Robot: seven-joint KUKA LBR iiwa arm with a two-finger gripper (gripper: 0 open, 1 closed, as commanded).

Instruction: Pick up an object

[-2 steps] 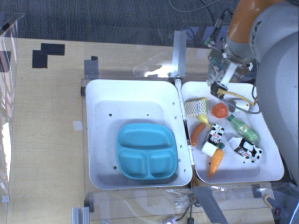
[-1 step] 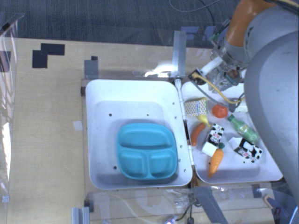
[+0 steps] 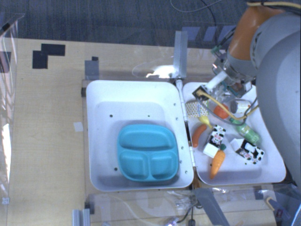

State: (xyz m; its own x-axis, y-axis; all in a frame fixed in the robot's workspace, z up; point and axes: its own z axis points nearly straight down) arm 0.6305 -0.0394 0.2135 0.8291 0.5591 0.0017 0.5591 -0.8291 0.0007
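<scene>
**Grey arm low over the toy pile**

Jaws (image 3: 225,94) sit at the right bin's (image 3: 275,173) far end; can't tell their spread. Just beneath: orange toy (image 3: 221,111). Nearer lies a carrot (image 3: 217,162). Best drop straight, clear of neighbours. Blue tray (image 3: 147,151) fills left bin (image 3: 101,126).

The arm (image 3: 277,46) is bulky and rounded, pale grey, with a broad orange band (image 3: 247,29) above the wrist. Below the band sits a darker, cluttered wrist block with small white and green fittings.
</scene>
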